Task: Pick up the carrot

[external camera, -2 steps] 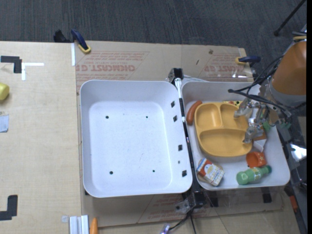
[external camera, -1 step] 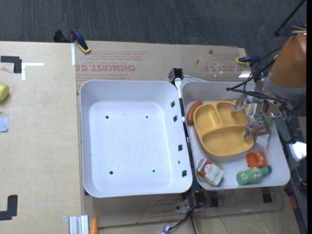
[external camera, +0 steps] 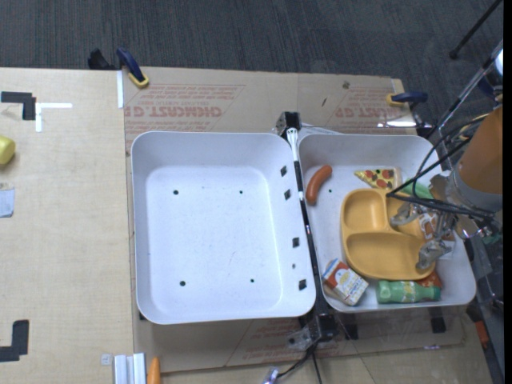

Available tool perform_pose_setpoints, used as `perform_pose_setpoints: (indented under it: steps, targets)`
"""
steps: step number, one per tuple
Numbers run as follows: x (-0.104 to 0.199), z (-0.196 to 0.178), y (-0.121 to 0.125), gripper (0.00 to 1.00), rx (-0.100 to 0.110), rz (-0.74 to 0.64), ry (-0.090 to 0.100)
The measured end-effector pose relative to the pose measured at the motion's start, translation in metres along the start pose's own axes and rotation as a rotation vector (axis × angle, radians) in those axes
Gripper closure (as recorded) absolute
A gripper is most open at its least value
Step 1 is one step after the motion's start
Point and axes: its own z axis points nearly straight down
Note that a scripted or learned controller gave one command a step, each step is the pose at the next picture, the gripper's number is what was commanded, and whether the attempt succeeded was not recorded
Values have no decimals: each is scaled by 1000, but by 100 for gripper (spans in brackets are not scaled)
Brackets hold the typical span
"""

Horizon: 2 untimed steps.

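A long orange-red piece (external camera: 318, 184), the most carrot-like thing in view, lies at the upper left of the right bin (external camera: 336, 146), close to the wall between the two bins. My gripper (external camera: 426, 238) hangs over the right rim of a yellow divided plate (external camera: 372, 234), well to the right of that piece and apart from it. Cables and the wrist hide part of it. A small orange bit (external camera: 433, 278) shows just below the gripper, between the plate and a green bottle (external camera: 408, 292); I cannot tell what it is.
A pizza slice (external camera: 376, 177) lies above the plate and a small carton (external camera: 346, 283) sits at the bin's lower left. The left bin (external camera: 144, 214) stands beside it. A yellow object (external camera: 5, 150) rests at the bench's far left.
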Motion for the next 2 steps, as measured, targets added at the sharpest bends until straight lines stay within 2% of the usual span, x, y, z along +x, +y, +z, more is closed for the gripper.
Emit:
perform_pose_setpoints:
  steps: [1, 2]
  targets:
    - [-88, -2, 50, 0, 4, -104, -7]
    - [-90, -13, 47, 100, 12, -104, -12]
